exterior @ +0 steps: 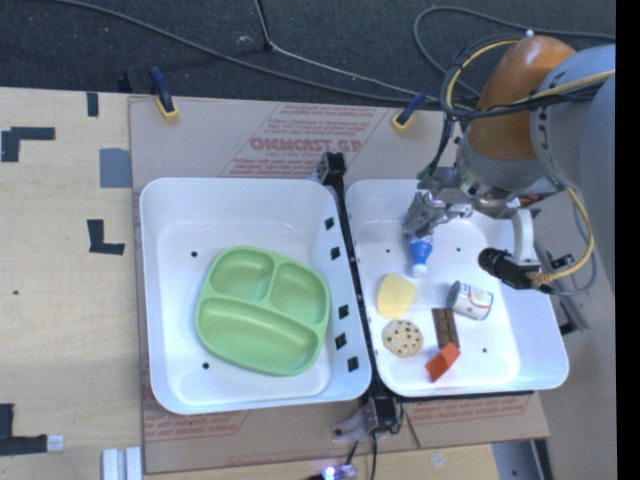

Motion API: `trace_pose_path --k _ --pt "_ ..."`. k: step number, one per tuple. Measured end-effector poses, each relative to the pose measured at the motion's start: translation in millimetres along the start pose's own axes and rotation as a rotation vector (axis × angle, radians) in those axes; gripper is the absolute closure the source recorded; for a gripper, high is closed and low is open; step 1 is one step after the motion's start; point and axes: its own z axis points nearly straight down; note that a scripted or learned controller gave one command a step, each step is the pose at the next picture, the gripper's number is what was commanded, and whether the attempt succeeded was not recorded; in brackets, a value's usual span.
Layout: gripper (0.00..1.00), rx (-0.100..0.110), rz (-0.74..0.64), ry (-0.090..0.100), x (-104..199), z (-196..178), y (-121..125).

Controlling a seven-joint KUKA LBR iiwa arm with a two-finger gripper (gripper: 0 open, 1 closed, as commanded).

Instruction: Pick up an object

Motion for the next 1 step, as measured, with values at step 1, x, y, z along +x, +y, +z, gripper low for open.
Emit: trace_pose_path --k 1 --pt "1.00 0.001 0.000 0.000 0.1 -26.0 0.5"
